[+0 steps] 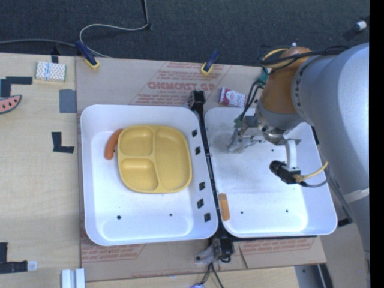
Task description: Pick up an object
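Observation:
A yellow three-section plate (154,158) lies in the left bin (102,221). An orange sausage-shaped piece (111,144) lies against the plate's left edge. A small orange piece (224,207) rests at the left edge of the right bin (300,221), near the front. My gripper (239,141) hangs over the upper left part of the right bin, its fingers pointing down and left close to the floor. I see nothing between the fingers. The small orange piece lies well in front of the gripper.
A black divider with clips (202,161) runs between the bins. A small red and white packet (230,97) lies on the cardboard behind the right bin. The grey arm (342,101) covers the right bin's right side. A cable loop (297,174) hangs from the wrist.

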`<state>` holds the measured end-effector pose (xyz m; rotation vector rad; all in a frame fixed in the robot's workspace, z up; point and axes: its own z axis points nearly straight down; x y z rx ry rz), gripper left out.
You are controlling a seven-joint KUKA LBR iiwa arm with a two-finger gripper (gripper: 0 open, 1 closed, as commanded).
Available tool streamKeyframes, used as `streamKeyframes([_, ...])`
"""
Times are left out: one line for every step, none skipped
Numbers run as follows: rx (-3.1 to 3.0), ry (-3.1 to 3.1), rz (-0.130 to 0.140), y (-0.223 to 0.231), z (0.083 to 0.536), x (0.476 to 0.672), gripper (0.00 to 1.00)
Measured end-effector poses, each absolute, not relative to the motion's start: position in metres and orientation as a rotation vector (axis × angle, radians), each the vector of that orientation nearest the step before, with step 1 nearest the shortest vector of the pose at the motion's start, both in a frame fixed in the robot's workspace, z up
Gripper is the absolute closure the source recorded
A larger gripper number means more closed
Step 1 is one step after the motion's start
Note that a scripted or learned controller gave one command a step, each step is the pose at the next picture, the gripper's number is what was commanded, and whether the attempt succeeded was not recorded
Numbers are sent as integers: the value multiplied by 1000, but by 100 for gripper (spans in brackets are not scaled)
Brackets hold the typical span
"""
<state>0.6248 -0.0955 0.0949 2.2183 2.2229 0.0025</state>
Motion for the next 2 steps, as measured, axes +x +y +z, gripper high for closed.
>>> streamKeyframes([2219,2226,3,-95,104,624,100])
streamKeyframes([2219,2229,4,-94,113,624,100])
